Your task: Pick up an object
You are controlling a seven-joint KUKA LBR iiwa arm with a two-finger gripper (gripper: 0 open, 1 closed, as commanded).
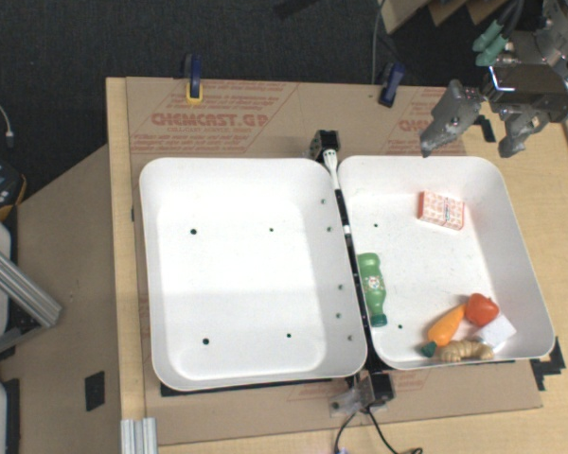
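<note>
Tabletop (123,282) of pale board carries two shallow white bins side by side, and the end effector (473,130) hangs above its far right corner, just beyond the far rim of the right bin (511,216). Its two grey fingers (447,121) are spread apart with nothing between them; the wrist above them is cut off by the frame's upper right corner, so little of the arm can be made out.

Left bin (237,263) lies well to the left of the end effector and nearer the camera. Right bin sits directly below and in front of the end effector. In it, closest to the end effector, a small pink patterned box (441,209) lies flat; its printing is too small to read. Farther forward and to the left, a green bottle (371,288) lies against the bin's left wall. Farthest from the end effector, in the near corner, an orange carrot-like piece (446,326), a red tomato-like piece (481,309), and a knobbly tan piece (464,352) huddle together, touching, over a white scrap (500,330) that they partly hide.
</note>
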